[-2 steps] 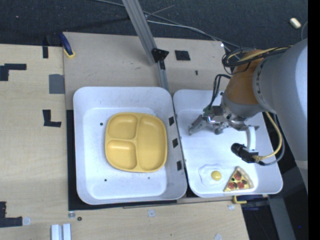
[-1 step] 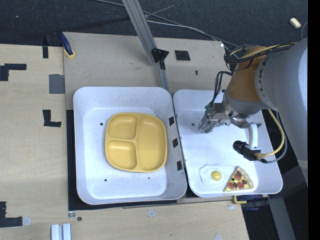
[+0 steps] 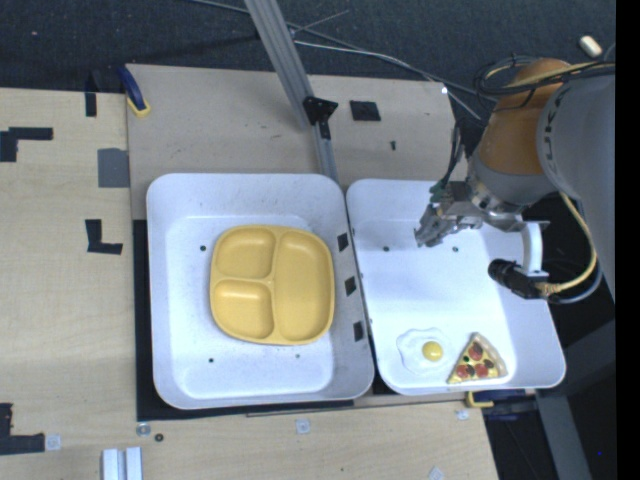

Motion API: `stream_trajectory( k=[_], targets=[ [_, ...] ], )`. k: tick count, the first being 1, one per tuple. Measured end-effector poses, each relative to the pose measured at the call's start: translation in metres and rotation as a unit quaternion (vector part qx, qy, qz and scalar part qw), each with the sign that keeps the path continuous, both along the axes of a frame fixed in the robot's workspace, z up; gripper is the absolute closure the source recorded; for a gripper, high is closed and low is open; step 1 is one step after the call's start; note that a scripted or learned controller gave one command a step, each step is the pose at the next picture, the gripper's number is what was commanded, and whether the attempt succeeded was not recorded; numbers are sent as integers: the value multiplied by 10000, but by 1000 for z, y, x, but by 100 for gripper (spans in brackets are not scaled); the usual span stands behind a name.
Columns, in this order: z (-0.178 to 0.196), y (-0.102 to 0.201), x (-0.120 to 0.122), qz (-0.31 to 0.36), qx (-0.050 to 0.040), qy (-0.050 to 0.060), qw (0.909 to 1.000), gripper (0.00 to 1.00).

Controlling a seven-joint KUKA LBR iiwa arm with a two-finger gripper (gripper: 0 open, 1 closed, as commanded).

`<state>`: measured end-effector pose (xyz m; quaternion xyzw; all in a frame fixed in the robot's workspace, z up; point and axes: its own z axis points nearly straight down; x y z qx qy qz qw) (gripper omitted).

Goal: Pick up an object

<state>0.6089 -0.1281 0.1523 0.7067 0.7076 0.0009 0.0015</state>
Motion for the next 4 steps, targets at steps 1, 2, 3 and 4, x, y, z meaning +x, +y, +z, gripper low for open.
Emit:
stream_trajectory(
  k=[1, 2, 3, 4],
  targets=[
    [61, 4, 6, 4, 0, 0, 10000, 100],
    [59, 4, 6, -1, 1, 22, 10000, 100],
    [52, 54, 1, 18, 6, 30, 10000, 100],
    [47, 105, 6, 22, 8, 30, 10000, 100]
  ],
)
